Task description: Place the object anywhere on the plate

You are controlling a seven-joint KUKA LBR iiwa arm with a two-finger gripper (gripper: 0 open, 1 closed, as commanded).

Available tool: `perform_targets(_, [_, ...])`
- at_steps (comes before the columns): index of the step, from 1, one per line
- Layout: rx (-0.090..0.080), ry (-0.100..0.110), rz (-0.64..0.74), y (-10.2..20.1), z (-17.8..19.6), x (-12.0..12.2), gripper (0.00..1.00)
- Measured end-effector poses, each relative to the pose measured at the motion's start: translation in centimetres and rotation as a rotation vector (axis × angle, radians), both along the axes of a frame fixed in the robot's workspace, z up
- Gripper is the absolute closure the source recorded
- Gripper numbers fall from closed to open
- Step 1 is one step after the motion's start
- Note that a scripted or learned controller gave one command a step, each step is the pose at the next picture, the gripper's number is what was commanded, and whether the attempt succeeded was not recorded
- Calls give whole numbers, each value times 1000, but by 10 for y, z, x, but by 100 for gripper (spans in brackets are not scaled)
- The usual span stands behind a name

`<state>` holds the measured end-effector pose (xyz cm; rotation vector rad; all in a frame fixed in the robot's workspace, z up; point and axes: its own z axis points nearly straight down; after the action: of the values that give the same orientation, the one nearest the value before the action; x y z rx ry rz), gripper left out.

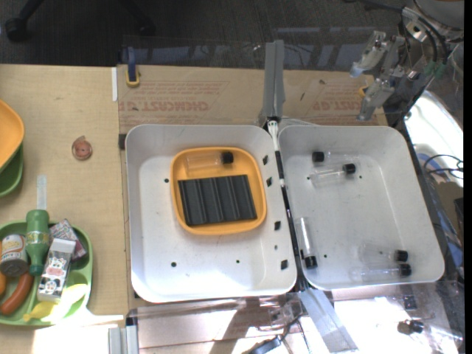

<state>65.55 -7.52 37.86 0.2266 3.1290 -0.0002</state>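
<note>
— White plastic is what you're working over, isn't it? What's around it?

— Yes, you have 2 shallow white bins side by side, the left bin [147,271] and the right bin [420,198], with a grey divider post [273,80] rising behind the seam between them. Brown cardboard [192,98] lies along the back, and dark carpet [221,6] shows beyond it. To your left, the pale wooden bench [66,109] carries a green dish [82,275] of toy food, part of an orange bowl [7,142] and a small pink piece [82,148].

— Where's the plate?

— The orange plate [177,198] sits in the middle of the left bin. A dark ribbed block [219,200] covers most of it, and 1 clear vial [210,158] with a black cap lies on the plate's far edge, just behind the block.

— And the other vials?

— You can see them in the right bin: 1 capped vial [332,172] near the back, 1 slim tube [304,238] along the left wall, and a pair of vials [383,264] in the near right corner. A loose black cap [318,156] lies beside the rear one.

— Where's the gripper?

— Look up at the top right: the gripper [376,72] hangs over the cardboard, behind the right bin's rear edge. It's well apart from every vial and farthest from the one on the plate. Whether it's spread or pressed together, I cannot tell. Nothing is visibly held.
</note>
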Motion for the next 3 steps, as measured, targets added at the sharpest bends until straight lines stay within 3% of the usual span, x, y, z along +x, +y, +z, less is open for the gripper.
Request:
perform_targets(1, [0,-1,50,-48,64,-3,0])
perform_targets(2, [-1,-1,100,-76,63,-3,0])
perform_targets(3, [-1,-1,220,-141,63,-3,0])
